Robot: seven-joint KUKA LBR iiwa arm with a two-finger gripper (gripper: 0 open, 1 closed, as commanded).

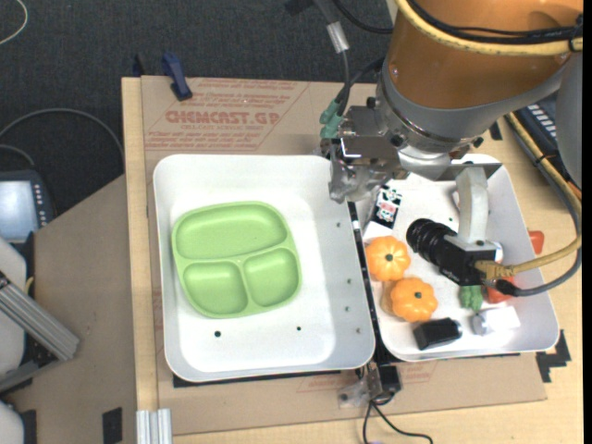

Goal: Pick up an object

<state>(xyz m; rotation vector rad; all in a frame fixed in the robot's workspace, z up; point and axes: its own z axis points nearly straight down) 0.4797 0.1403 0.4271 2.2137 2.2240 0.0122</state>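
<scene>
The grey arm with its orange band [481, 35] reaches in from the upper right, wrist pointing down over the seam between the two shallow white bins. Its gripper [354, 181] sits low at the right bin's [527, 326] upper-left corner; whether the jaws are apart or together cannot be told. Two small orange pumpkins [388, 258] lie just below it. A green three-compartment tray [237, 254] rests in the left bin [324, 331].

2 white bins [171, 248] [527, 336]. 1 green tray [236, 252] left of gripper [356, 178]. 2 orange pumpkins [388, 258] [413, 299] below it. 1 black block [436, 333].
</scene>
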